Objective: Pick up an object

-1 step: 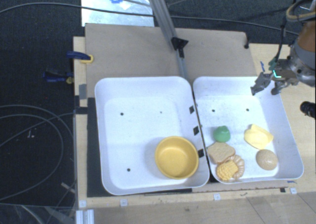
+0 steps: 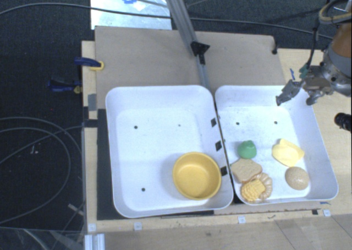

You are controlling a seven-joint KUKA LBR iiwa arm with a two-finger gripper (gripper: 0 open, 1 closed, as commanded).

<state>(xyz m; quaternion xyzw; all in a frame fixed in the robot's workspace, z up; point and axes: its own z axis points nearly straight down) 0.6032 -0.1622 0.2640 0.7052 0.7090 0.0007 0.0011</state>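
The KUKA arm enters at the frame's right edge, showing a pale grey, rounded casing with a glossy finish and an orange band curving across it above the wrist. Above the band sits a ring-like joint edged in dull yellow and dark trim. A thin black cable runs down alongside the casing toward the wrist. Below, the wrist narrows into a metallic grey block carrying the two-finger gripper, whose slim, angular grey fingers taper to dark tips. A small blue mark shows on the gripper body near the fingers' base. A black rounded fitting juts in lower down at the frame's edge.
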